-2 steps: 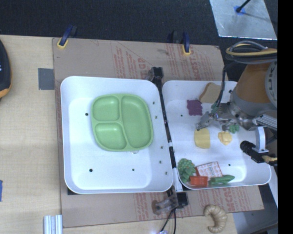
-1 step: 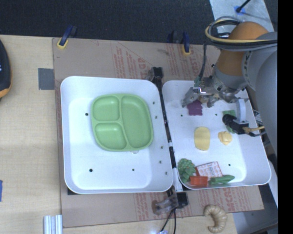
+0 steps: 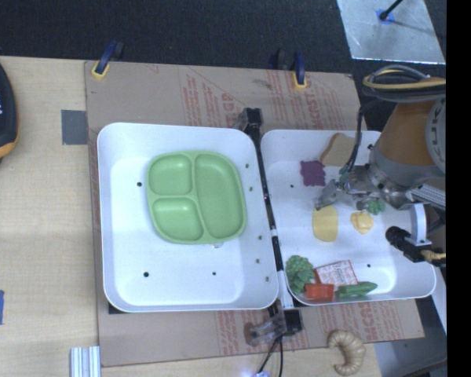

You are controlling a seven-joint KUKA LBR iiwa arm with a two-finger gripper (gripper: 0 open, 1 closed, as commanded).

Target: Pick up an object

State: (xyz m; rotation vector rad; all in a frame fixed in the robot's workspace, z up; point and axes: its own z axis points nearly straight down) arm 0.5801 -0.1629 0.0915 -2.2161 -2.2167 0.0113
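Note:
My gripper (image 3: 339, 192) hangs low over the middle of the right bin (image 3: 289, 210), at the end of the grey arm with the orange band (image 3: 408, 132). A purple piece (image 3: 312, 172) lies just to its upper left. A pale yellow block (image 3: 325, 225) sits right below it, and a smaller yellow piece (image 3: 362, 221) lies to its lower right. A tan bread slice (image 3: 339, 148) rests at the bin's far side, partly behind the arm. A small green item (image 3: 374, 206) peeks out under the wrist. Nothing visibly sits in the gripper.
The left bin (image 3: 110, 210) holds a green divided plate (image 3: 196, 196). Broccoli (image 3: 300, 271), a red-and-white packet (image 3: 337, 273), a red piece (image 3: 319, 292) and a green pod (image 3: 356, 290) crowd the right bin's near edge. A croissant (image 3: 348, 349) lies on the bench outside the bins.

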